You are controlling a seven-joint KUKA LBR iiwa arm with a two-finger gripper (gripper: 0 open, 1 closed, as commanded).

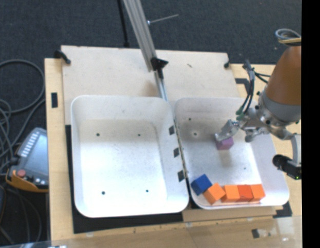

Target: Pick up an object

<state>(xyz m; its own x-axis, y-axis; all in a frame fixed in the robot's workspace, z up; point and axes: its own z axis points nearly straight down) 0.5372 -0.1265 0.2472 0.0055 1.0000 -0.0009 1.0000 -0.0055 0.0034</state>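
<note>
A pendant (32, 156) with an orange grip lies on the floor well left of the right bin, among dark cables (10, 94). Next comes the left bin (77, 138), touching the right bin's (201, 110) left wall along a seam with small black clips. A metal strut (142, 32) slants down from the top to the bench just behind that seam. Inside the right bin, a blue block (202, 183) sits near the front wall, toward its left corner, with an orange block (214, 192) touching it and a row of three more orange blocks (244, 192) running rightward along the front wall. Near the bin's middle, a purple block (225, 143) sits directly under the gripper (225, 133); whether the claw is apart or clamped on it I cannot tell. The arm (285, 87) reaches over the bin's right wall.
</note>
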